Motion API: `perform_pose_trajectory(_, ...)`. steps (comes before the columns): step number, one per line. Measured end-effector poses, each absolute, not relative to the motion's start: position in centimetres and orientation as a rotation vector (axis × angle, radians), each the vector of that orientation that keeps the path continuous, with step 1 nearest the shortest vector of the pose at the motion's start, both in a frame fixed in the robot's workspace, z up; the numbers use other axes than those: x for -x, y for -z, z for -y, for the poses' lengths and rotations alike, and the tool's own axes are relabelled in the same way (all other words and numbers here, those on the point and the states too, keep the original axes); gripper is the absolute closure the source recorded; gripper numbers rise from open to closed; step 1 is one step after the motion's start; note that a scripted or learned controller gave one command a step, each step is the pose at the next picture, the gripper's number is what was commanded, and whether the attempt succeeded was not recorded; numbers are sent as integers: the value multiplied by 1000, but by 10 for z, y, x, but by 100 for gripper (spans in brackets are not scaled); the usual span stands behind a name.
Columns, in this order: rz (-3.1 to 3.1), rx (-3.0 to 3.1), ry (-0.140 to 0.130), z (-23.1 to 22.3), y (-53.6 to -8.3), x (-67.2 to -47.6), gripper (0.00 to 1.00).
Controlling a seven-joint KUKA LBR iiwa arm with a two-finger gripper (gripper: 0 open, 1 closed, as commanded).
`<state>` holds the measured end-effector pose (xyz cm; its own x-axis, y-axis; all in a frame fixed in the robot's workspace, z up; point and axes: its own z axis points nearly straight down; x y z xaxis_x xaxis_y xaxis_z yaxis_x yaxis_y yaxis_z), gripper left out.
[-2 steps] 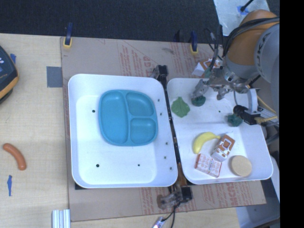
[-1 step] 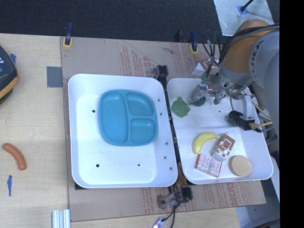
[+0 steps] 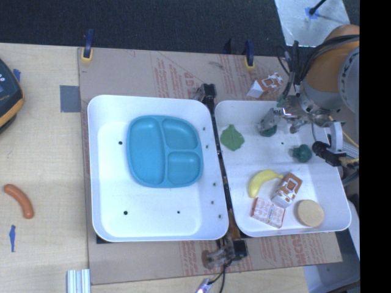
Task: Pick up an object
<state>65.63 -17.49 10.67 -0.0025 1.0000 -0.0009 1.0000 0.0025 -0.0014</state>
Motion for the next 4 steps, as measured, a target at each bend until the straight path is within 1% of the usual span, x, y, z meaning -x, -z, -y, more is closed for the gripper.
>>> perform_pose_trajectory(1, 2225, 2213, -6, 137, -107, -656, 0)
perform_pose_trajectory(2, 2224, 2218, -2, 185, -156, -656, 0)
perform_pose_trajectory(3, 2227, 2213, -6, 182, -110, -656, 0)
perform_pose_trajectory(4, 2224, 2217, -4, 202, -92, -656, 0)
